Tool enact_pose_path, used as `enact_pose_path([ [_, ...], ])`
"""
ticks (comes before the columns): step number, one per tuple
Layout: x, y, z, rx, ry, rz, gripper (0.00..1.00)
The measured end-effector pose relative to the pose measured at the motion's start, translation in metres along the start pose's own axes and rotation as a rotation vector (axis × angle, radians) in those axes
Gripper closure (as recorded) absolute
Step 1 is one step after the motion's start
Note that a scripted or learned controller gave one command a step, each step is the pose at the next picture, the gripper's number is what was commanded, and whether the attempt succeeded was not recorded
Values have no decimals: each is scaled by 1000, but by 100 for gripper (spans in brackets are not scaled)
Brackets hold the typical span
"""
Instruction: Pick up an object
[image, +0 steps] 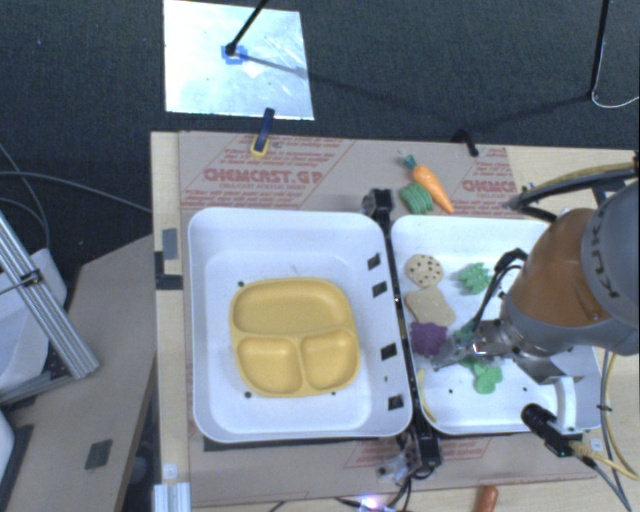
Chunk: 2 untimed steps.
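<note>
The right bin (520, 232) holds several toy foods. A speckled cookie (424, 268) lies at its upper left, with a beige slice (430, 304) just below it. Under that is a purple grape bunch (429, 338). A green leafy piece (473, 276) sits toward the middle, and another green piece (487, 377) lies lower down. My gripper (463, 348) hangs low over the bin between the grapes and the lower green piece, close to both. The grey and orange arm (565, 285) covers the bin's right half.
The left bin (210, 300) carries a yellow divided plate (294, 334). A carrot (432, 183) and a green toy (415, 197) lie on the cardboard behind the right bin. A blue and yellow tool (262, 133) lies at the bench's back edge. Black clips line the divider (395, 300) between the bins.
</note>
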<state>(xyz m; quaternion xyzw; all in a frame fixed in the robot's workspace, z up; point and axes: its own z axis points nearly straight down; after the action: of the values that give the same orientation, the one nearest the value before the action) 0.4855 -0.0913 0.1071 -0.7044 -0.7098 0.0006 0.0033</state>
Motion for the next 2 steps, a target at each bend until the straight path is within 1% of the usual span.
enact_pose_path([
  [1, -2, 37, 17, -8, -4, 2, 0],
  [2, 83, 3, -82, -13, 0, -5, 0],
])
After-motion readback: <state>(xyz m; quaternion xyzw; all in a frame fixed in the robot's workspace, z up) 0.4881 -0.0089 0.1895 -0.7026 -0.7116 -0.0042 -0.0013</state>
